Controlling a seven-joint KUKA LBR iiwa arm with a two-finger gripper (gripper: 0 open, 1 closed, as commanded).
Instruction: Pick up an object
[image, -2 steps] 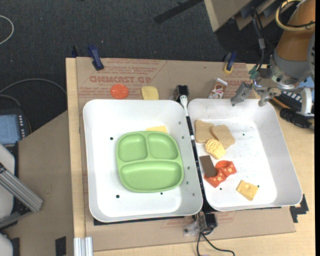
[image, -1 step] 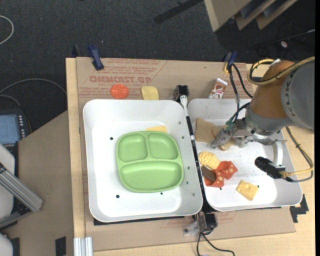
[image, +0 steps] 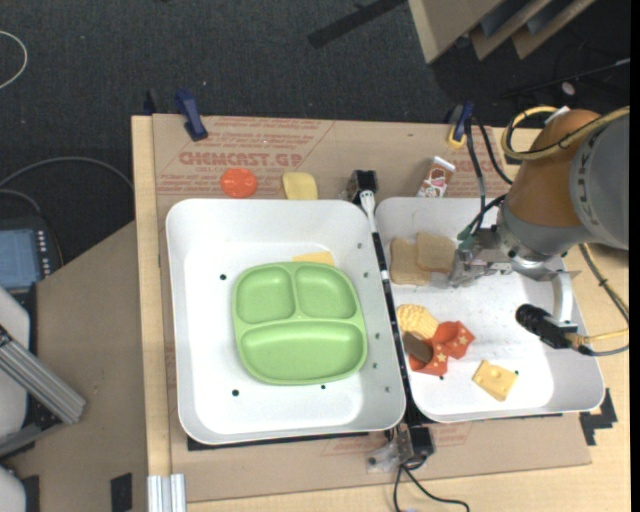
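on the cardboard-covered bench (image: 300, 145) sit two shallow white bins side by side, the left bin (image: 200, 300) being the larger in view and the right bin (image: 560, 385) lying beneath the arm. the arm (image: 575, 185), grey with an orange band, reaches in from the right and bends down over the upper part of the right bin. inside the left bin lies a green divided plate (image: 298, 322), near its middle, with a pale yellow piece (image: 315, 258) touching its upper edge. the gripper (image: 468, 268) hangs low in the right bin just beside a tan bread-like slice (image: 420, 258) that rests by the bin's upper left wall; whether its tool is wide or narrow, i cannot tell, and nothing is seen between its tips. lower in that bin, a waffle-patterned orange piece (image: 418, 320), a red block (image: 448, 345) and a dark brown piece (image: 418, 348) cluster together, touching. a small yellow cheese wedge (image: 494, 379) lies apart to their right. above the bins on the bench rest an orange round item (image: 238, 183), a yellow item (image: 299, 186) and a small carton (image: 435, 178).
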